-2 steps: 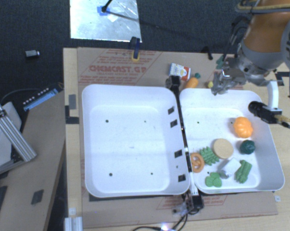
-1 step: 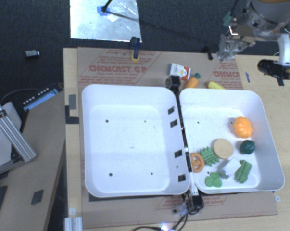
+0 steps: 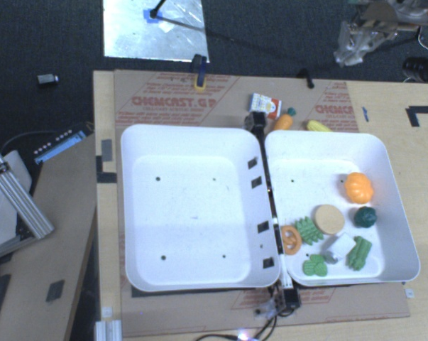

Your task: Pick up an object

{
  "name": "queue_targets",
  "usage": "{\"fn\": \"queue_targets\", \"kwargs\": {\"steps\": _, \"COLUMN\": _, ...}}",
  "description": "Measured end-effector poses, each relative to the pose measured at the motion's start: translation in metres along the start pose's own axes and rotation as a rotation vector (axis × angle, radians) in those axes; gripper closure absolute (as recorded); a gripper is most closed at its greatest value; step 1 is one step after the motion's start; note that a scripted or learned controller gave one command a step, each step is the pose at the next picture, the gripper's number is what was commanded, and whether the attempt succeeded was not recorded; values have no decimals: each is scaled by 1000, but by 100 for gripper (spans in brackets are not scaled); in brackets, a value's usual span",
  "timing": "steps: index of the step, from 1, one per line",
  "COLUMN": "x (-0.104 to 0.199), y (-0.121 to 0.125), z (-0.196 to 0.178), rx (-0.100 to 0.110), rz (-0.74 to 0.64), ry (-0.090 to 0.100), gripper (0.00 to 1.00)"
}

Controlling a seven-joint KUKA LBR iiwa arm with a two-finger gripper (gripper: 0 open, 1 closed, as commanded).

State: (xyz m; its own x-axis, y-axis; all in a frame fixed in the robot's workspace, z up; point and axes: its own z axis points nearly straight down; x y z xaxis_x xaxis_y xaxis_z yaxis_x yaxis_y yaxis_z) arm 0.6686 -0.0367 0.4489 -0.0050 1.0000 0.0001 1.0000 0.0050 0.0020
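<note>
Two white bins sit side by side on the table [image 3: 164, 94]. The left bin [image 3: 132, 190] shows bare floor. The right bin [image 3: 394, 183] holds everything, gathered toward its 5 o'clock half: an orange ball-like fruit [image 3: 358, 187] at 3 o'clock, a dark green round piece [image 3: 365, 217] just below it, a tan disc [image 3: 329, 219] near the middle, a leafy green piece [image 3: 309, 230] touching the disc's 8 o'clock side, a pretzel [image 3: 291, 239] by the dividing wall, a pale block [image 3: 340, 247], a green vegetable [image 3: 359, 253] at 5 o'clock, and a small green cluster [image 3: 314, 266] at 6 o'clock.

The right bin's 12 o'clock half is open floor. Outside its 12 o'clock rim lie a small carton [image 3: 264, 104], a carrot [image 3: 283, 121] and a yellow piece [image 3: 317, 126].

The tool [image 3: 355, 45] hangs at 1 o'clock, beyond the table edge and well apart from the bins; it looks blurred, so I cannot tell whether it is parted or clenched, and nothing shows in it.
</note>
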Motion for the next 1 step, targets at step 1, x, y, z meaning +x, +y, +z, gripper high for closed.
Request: {"fn": "queue_targets", "kwargs": {"steps": 1, "x": 1, "y": 0, "z": -22, "rx": -2, "rz": 0, "ry": -1, "gripper": 100}}
